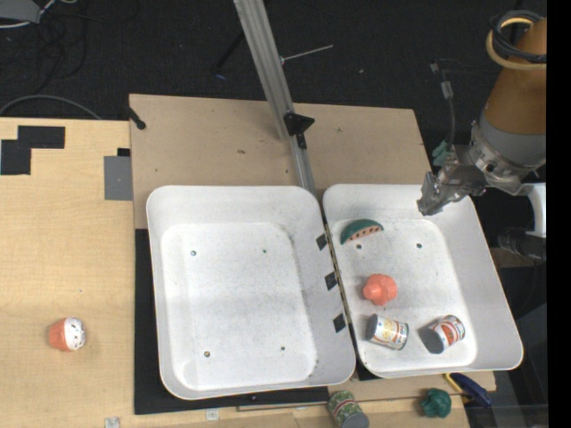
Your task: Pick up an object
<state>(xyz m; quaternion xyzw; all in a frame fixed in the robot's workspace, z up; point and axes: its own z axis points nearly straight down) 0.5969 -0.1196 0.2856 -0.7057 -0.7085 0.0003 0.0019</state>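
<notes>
On your worktop (80,239) two white bins sit side by side. The right bin (486,266) carries every candidate object. A watermelon-slice toy (362,231), green rind over red flesh, lies near the bin's far left corner. A round red-orange ball-like piece (380,289) sits close to the left wall, about midway along it. A small can (389,332) with a pale label lies on its side near the front left corner. A second can (443,333), red and white with a dark end, lies tipped beside it toward the front edge.

The end effector (434,196) hangs over the far edge of the right bin, toward its far right corner, well apart from all four objects. You cannot tell its opening from this angle; nothing is seen gripped.

The left bin (169,208) adjoins it.
</notes>
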